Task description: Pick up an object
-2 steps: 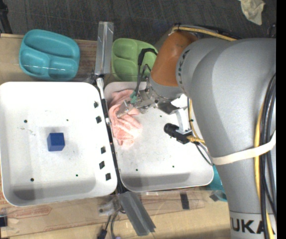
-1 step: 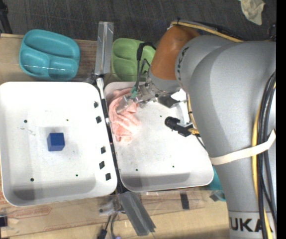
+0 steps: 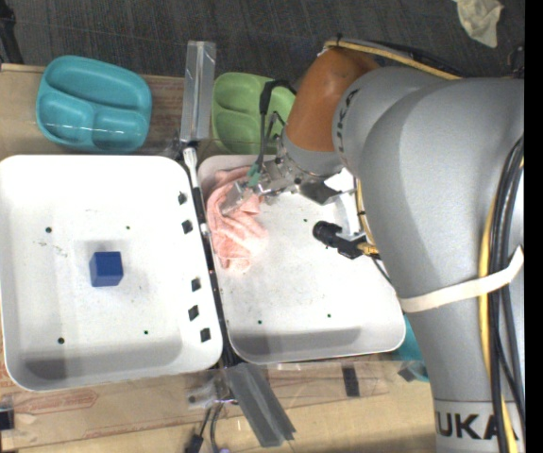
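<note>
Still early in the pick: claw [image 3: 257,185] low over the right bin [image 3: 299,343], hovering right above the pink cloth [image 3: 236,223], finger state impossible to tell, blue cube [image 3: 107,268] far off leftward, nothing lifted yet.

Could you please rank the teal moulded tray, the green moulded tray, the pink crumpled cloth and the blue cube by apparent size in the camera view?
1. Teal moulded tray
2. Green moulded tray, partly hidden by the arm, so unsure against the cloth
3. Pink crumpled cloth
4. Blue cube
</note>
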Controlling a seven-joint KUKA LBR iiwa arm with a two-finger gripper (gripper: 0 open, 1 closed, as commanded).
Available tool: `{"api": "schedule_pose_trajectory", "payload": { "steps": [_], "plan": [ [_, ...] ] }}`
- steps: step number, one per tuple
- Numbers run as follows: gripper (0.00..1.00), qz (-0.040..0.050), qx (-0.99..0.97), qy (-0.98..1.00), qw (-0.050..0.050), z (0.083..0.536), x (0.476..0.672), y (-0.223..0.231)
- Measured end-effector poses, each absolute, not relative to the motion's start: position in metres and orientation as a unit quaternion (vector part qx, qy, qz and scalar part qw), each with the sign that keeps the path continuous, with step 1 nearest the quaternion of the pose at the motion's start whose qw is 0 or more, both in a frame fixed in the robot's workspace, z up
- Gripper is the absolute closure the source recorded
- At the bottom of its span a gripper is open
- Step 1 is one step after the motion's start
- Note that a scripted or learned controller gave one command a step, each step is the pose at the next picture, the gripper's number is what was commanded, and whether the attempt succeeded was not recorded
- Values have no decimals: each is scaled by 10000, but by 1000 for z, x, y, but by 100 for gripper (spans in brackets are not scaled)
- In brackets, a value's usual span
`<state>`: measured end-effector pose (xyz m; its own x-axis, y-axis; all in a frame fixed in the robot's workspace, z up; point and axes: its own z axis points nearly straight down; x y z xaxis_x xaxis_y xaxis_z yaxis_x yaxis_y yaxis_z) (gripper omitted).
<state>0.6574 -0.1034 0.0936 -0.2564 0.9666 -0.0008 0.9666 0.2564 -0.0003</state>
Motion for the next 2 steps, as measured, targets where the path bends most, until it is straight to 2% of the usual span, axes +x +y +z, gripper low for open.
{"api": "schedule_pose_trajectory", "payload": {
  "steps": [1,2],
  "plan": [
    [0,-4,6098,7926,2,94,657,-103],
    [100,-4,6068,7949,7,104,658,-102]
  ]
}}
